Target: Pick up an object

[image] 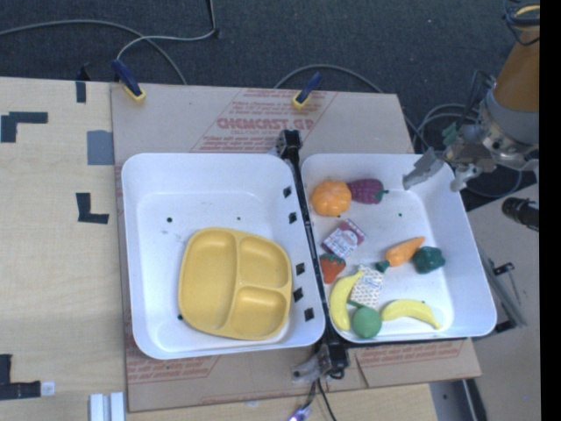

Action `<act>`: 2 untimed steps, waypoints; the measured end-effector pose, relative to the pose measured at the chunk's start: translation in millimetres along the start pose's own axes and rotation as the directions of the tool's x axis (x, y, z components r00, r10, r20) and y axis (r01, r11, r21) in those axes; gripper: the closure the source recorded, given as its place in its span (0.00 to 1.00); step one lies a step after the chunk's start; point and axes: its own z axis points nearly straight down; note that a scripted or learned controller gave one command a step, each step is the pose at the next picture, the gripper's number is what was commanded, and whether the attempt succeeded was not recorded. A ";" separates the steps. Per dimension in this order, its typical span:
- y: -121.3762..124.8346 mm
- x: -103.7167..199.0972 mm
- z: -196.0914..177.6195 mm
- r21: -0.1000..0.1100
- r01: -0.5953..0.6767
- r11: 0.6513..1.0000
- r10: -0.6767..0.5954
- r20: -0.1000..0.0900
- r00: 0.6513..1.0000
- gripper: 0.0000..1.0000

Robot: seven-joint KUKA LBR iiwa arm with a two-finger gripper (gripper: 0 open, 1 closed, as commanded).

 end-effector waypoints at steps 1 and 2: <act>53.1 6.3 161.7 0.002 0.002 1.000 -0.002 -0.001 1.000 0.00; 68.0 19.1 171.5 -0.003 0.001 1.000 -0.001 0.001 1.000 0.00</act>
